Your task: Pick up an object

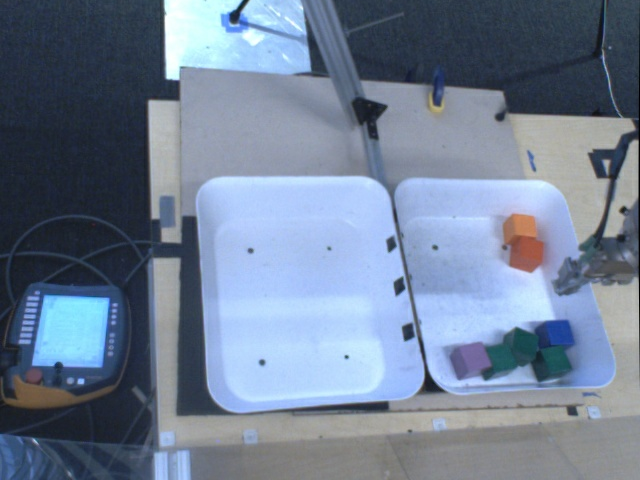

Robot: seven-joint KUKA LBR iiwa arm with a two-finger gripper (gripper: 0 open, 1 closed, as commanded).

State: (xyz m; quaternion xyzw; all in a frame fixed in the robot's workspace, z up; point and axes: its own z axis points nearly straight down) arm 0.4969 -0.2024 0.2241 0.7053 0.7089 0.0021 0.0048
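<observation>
In the right bin [470, 268], two orange blocks [521, 242] sit touching each other near the far right wall. A purple block [468, 359], several green blocks [519, 348] and a blue block [555, 333] are bunched in the near right corner. My gripper [572, 275] comes in over the bin's right rim, between the orange pair and the blue block, to the right of both. It is small and partly cut off by the picture's edge. Nothing shows in its grasp.
The left bin [300, 288] stands beside the right one, with black clips [399, 286] along the shared rim. A slanted metal pole [340, 58] crosses the back of the bench. A teach pendant [65, 343] lies on the floor at left.
</observation>
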